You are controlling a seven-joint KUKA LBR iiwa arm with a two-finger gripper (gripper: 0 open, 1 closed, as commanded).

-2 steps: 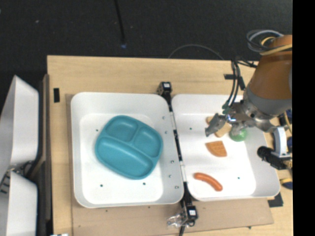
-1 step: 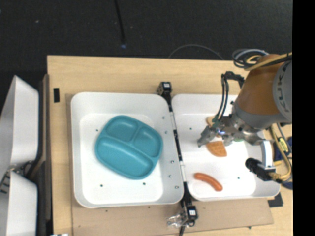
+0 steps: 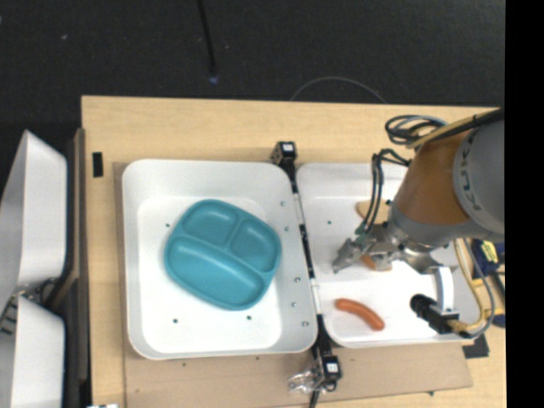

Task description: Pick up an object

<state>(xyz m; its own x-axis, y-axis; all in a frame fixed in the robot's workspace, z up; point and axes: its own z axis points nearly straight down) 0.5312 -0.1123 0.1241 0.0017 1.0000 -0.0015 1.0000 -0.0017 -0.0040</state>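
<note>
Surface (image 3: 204, 126): a light wooden top in the middle of the frame, on a dark floor; it carries two shallow white bins side by side
Left bin (image 3: 140, 313): it takes the centre-left of the frame; a teal plate lies inside it
Teal plate (image 3: 223, 253): a divided plate with rounded corners and three compartments, lying flat and a little turned, near the middle of the left bin; nothing lies on it
Right bin (image 3: 327, 194): it takes the centre-right of the frame, just beside the left bin; black clips hold the two bins together at the upper and lower end of the joint
Arm (image 3: 446, 177): grey, with an orange-brown band, it comes in from the right edge and covers the upper right part of the right bin; dark cables loop above it
Gripper (image 3: 353, 255): low over the middle of the right bin, its metal fingers point to the left; how far they are open I cannot tell, and I see no object between them
Sausage (image 3: 359, 313): a small orange-red object, long and a little curved, lying on the floor of the right bin at the lower middle, below the gripper and apart from it
Small orange thing (image 3: 376, 262): just right of the gripper, partly hidden under the wrist; I cannot tell what it is
</note>
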